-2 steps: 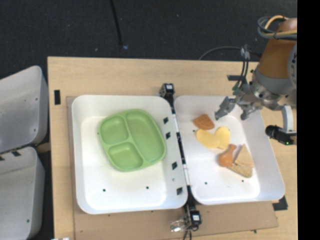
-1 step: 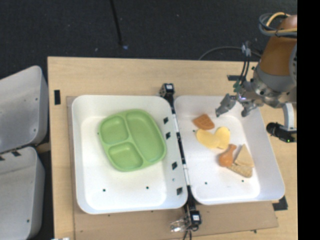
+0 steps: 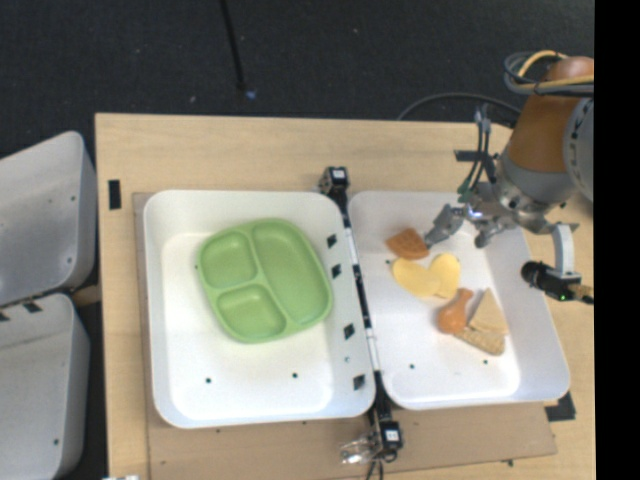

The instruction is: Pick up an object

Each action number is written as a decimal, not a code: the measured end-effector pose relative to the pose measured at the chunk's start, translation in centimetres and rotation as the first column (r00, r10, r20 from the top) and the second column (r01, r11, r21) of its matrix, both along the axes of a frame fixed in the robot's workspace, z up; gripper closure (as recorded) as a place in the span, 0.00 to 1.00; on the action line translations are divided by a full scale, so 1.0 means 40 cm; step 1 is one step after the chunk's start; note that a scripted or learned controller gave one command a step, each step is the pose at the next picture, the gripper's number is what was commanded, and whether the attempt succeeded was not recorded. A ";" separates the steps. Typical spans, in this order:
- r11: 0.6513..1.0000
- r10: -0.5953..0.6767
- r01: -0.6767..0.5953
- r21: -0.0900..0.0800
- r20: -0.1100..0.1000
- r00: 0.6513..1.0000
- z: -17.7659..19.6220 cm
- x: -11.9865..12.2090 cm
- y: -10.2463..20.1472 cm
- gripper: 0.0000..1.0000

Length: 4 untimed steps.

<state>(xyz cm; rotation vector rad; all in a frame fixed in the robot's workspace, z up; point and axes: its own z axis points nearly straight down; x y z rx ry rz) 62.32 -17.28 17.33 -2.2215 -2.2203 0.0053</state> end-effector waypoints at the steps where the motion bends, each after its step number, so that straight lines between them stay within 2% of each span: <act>1: 1.000 -0.001 0.001 0.000 0.000 1.000 -0.105 -0.003 -0.007 0.00; 2: 1.000 -0.004 0.004 0.000 0.001 1.000 -0.184 -0.003 -0.010 0.00; 3: 1.000 -0.005 0.005 -0.002 0.007 1.000 -0.151 0.000 -0.013 1.00; 4: 1.000 -0.003 0.003 0.000 0.009 1.000 -0.040 0.012 -0.023 1.00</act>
